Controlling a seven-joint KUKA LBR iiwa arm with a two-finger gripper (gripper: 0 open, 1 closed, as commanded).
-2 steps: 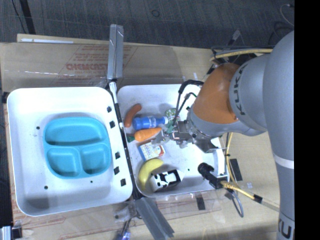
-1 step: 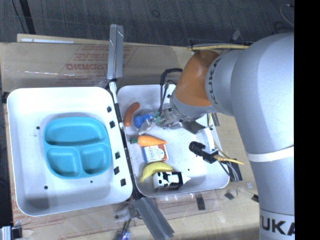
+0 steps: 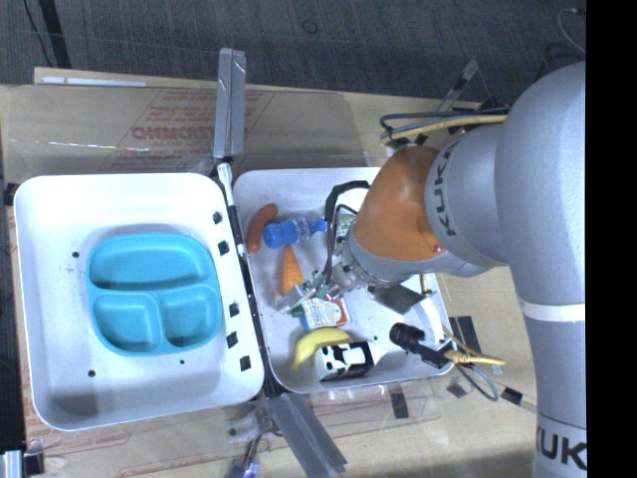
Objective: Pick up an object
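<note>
Camera view: we see the arm point(image 3: 438, 207) low over the right bin point(image 3: 261, 189). Gripper point(image 3: 323, 285) sits among carrot point(image 3: 289, 267), banana point(image 3: 317, 343) and blue bottle point(image 3: 282, 233); its grip we cannot tell. Left bin point(image 3: 40, 297) holds a blue tray point(image 3: 152, 291).

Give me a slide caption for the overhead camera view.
KUKA arm reaches into the right bin above a carrot and banana; blue tray sits left.

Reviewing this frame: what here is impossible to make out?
- The tool: the orange band and wrist cover it in the camera view, so open or shut is unclear.
- Items in the right bin: the arm hides the part beneath it.
- The small carton: print too small to read.
- The black-and-white item by the banana: too small to identify.
</note>
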